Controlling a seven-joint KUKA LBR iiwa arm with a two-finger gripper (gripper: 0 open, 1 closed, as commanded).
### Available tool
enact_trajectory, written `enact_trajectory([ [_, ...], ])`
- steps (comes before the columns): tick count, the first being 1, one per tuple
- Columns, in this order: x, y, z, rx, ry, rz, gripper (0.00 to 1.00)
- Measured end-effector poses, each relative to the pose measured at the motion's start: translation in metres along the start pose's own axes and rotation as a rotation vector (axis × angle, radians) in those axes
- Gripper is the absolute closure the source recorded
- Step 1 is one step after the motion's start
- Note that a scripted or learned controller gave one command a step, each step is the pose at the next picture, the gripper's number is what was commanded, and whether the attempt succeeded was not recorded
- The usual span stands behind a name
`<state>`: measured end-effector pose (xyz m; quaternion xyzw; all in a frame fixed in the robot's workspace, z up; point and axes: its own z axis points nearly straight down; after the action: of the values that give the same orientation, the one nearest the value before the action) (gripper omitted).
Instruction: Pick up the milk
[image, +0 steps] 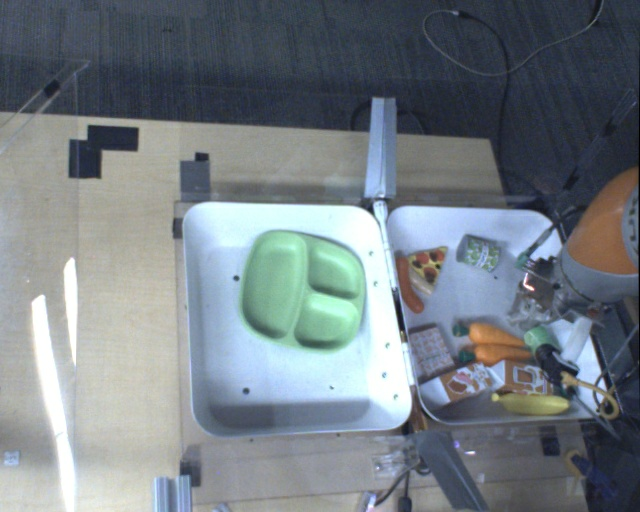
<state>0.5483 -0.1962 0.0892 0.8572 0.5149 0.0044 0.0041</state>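
The approach step is in hand: the grey pincer (545, 312) hangs near the yellow plastic banana (535, 403), on its far side. I cannot tell whether it is apart or together. The brown-and-white milk carton (470, 381) lies flat just left of the banana, so the next move calls for shifting left and descending.

Left: a shallow white plastic bin (200, 300) holding a pale green three-compartment plate (303, 288), set near its middle. Right: a second shallow white bin (450, 305) with a red sausage (405, 282) along its left wall, a toy pizza slice (426, 268) just beside it, and a small green-and-white can (481, 253) towards the far wall. Lower down lie a brown gridded waffle square (432, 350), two orange carrots (497, 343) side by side, and a yellow banana (535, 403) against the near wall.
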Motion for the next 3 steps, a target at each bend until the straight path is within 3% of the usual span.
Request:
enact_trajectory([
  [1,-0.014,-0.024,-0.001,-0.004,0.001,-0.081,1.00],
  [2,-0.012,-0.025,0.000,0.000,0.003,-0.084,0.00],
  [3,-0.026,-0.049,-0.001,-0.005,0.002,-0.214,0.00],
])
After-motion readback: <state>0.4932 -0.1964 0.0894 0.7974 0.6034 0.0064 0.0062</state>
